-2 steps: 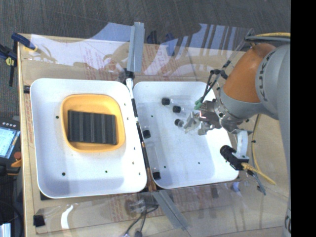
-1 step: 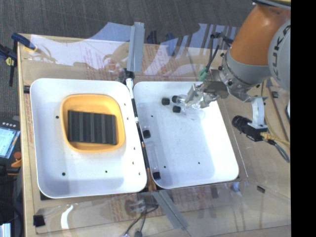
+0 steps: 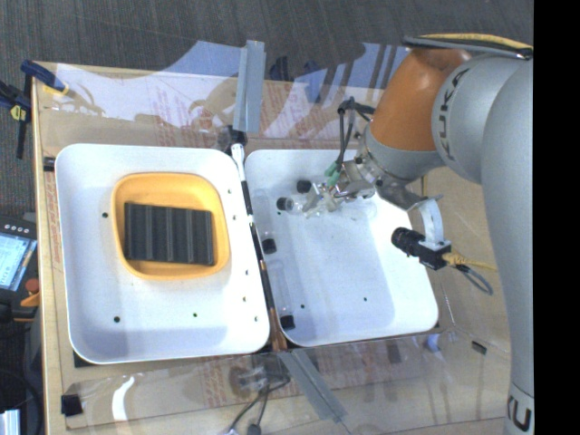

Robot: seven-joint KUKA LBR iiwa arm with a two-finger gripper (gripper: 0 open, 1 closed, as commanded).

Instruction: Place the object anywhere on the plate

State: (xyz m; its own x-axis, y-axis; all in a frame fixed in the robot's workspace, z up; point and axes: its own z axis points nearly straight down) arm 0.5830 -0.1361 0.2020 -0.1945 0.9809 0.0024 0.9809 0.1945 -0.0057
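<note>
The end effector hangs low over the right bin's far side; its grip cannot be made out. No loose object is discernible. The yellow plate lies in the left bin.

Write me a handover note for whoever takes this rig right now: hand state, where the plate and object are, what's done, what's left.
Hand: low over the upper part of the right bin, reaching in from the right. The view is too blurred to tell its state or whether it has anything.
Plate: yellow, with a dark ribbed insert, lying in the left bin.
Object: I cannot pick it out clearly; something small and pale sits at the hand's tip.
Done: nothing placed; nothing rests on the plate besides its insert.
Left: confirm a grasp, carry across to the left bin, set down on the plate.
</note>
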